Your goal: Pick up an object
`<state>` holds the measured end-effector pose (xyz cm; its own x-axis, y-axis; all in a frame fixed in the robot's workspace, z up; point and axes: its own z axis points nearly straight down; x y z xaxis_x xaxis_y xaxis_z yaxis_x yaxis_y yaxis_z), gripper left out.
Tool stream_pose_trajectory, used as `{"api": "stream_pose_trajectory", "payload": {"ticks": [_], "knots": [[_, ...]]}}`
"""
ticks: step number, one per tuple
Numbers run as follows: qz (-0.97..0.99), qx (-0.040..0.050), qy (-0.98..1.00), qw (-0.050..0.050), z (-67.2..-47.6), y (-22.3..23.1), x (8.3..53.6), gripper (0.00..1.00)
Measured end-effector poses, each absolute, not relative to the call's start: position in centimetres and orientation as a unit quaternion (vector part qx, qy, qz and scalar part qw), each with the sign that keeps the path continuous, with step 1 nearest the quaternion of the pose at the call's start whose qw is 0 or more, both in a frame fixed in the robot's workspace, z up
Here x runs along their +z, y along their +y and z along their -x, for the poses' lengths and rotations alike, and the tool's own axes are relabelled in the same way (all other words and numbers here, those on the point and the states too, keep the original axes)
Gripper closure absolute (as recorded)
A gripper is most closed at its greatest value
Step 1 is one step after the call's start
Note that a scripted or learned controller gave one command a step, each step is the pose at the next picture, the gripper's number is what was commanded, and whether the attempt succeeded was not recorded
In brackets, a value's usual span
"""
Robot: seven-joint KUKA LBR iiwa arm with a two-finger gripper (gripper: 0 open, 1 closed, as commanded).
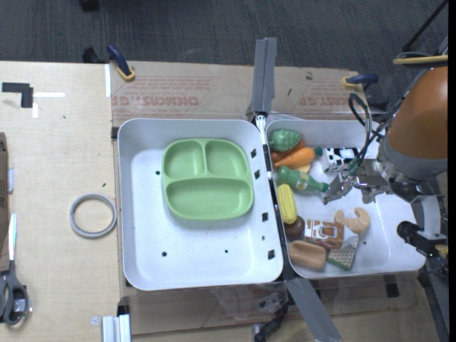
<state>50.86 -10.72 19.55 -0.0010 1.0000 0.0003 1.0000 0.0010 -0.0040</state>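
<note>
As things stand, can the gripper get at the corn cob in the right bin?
Probably yes. The gripper hangs over the right bin, close to the corn cob. The cob lies uncovered beside the bin's left wall, with nothing between them, though that wall and the neighbouring toys may crowd the fingers.

Robotics lab — plywood bench (57, 155) over dark carpet (214, 13), cardboard sheet (185, 91) held by blue clamps (121, 61), two white bins (142, 262), tape roll (92, 214), scissors (13, 291) — test-rig furnishings, not domestic.
</note>
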Motion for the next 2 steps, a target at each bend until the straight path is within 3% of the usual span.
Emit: {"api": "stream_pose_trajectory", "payload": {"ticks": [1, 2], "knots": [[0.745, 0.0007, -0.667, 0.000, -50.5, -9.5, 23.0, 0.00], [0.743, 0.0019, -0.669, 0.001, -55.7, -9.6, 15.5, 0.00]]}}
